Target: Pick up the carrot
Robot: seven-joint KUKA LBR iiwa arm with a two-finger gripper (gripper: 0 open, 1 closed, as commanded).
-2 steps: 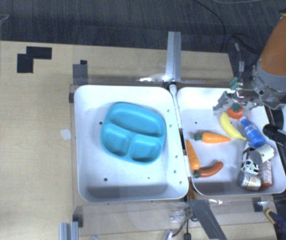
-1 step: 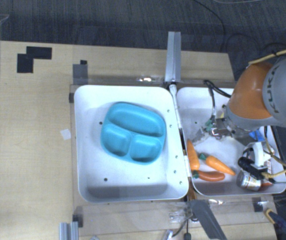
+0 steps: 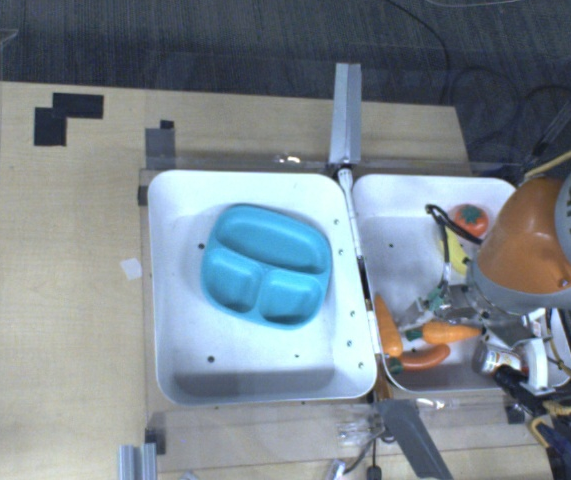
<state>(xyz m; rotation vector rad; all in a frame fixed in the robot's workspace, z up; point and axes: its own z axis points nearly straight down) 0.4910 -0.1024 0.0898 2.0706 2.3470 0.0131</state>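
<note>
The carrot (image 3: 449,334), orange with a green tip pointing left, lies near the front of the right bin (image 3: 405,208). My gripper (image 3: 441,306) hangs low over the bin, just above and behind the carrot, under the arm's orange band (image 3: 525,248). The arm hides part of the gripper. I see nothing lifted off the bin floor.
A red oblong item (image 3: 425,359) lies in front of the carrot, and an orange piece (image 3: 386,330) rests against the bin's left wall. A yellow item (image 3: 456,253) and an orange-red item (image 3: 471,219) sit farther back. The left bin (image 3: 180,368) holds a blue divided tray (image 3: 265,263).
</note>
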